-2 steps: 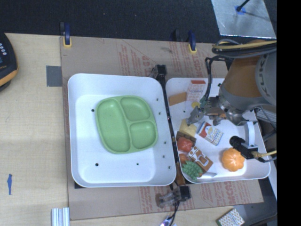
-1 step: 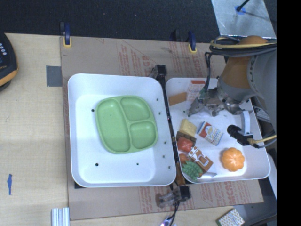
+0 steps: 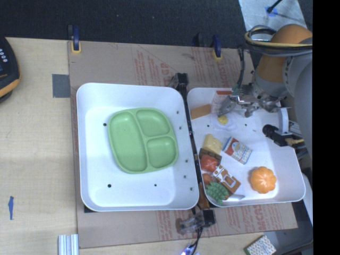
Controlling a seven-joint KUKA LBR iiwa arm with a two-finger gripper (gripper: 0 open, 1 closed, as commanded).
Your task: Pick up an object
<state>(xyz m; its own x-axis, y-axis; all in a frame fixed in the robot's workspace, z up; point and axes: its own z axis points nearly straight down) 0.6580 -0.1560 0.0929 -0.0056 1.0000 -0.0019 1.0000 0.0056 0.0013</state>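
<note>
Round orange fruit (image 3: pixel 263 179) (dimpled skin)

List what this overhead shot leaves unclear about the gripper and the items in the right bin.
- Gripper: too small and blurred in the camera view to tell its finger state or whether it holds anything.
- Small yellow piece below it: too small to identify.
- Packets by the right bin's left wall: overlapping; labels unreadable.
- Arm: cut off by the right edge.

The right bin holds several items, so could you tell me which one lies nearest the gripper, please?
The small yellow piece, just below the gripper at the bin's far end. The orange and the packets lie nearer the camera.
</note>
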